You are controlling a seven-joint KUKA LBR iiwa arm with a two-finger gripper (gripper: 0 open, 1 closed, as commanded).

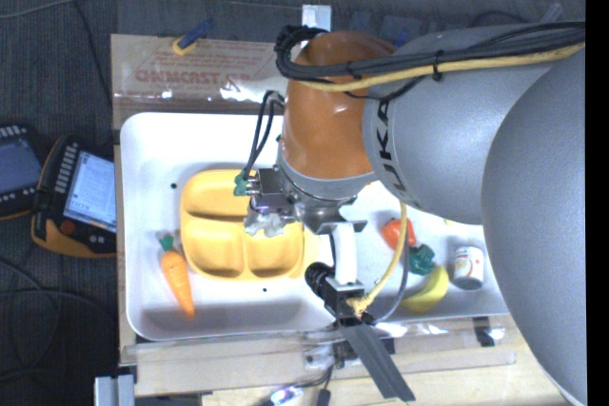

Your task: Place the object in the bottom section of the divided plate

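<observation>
A yellow divided plate (221,233) lies in the left white bin (143,157). It has a wide section toward the back and two smaller sections toward the front. My gripper (269,216) hangs under the orange wrist band, over the plate's right side near the middle divider. The arm hides its tips and whatever is beneath them. An orange toy carrot (177,281) with a green top lies on the bin floor just left of the plate's front corner.
The right bin (476,304) holds a red-orange toy (394,231), a green piece (422,255), a yellow banana-like toy (430,289) and a small white can (466,266). A handheld pendant (81,200) lies left of the bench. The bulky arm covers most of the right side.
</observation>
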